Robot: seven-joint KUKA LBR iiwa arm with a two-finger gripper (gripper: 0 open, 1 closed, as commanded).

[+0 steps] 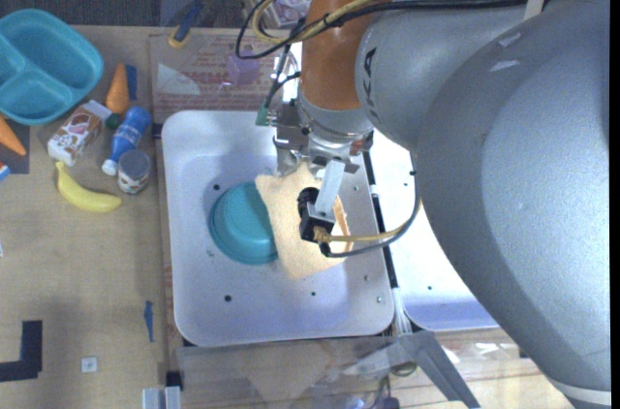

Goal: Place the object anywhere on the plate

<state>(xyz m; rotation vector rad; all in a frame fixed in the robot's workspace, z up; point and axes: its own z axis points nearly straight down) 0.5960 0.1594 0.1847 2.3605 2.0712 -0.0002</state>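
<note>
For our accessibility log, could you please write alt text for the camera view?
The grey arm's two-finger gripper hangs over a flat pale-yellow sheet that lies beside a round teal plate in the view's left shallow white bin.

Take the teal dish as your mark. Against its right rim lies a pale tan flat piece. You can't tell whether it runs under the dish or only touches it. The arm covers the piece's upper right part, so its full outline and what it is stay unclear. Further right of the dish, the arm hides most of the right bin. Far to the dish's upper left, the picture's left edge cuts off the blue divided tray and an orange thing. The label on the small carton, left of the dish, is too small for you to read.
</note>
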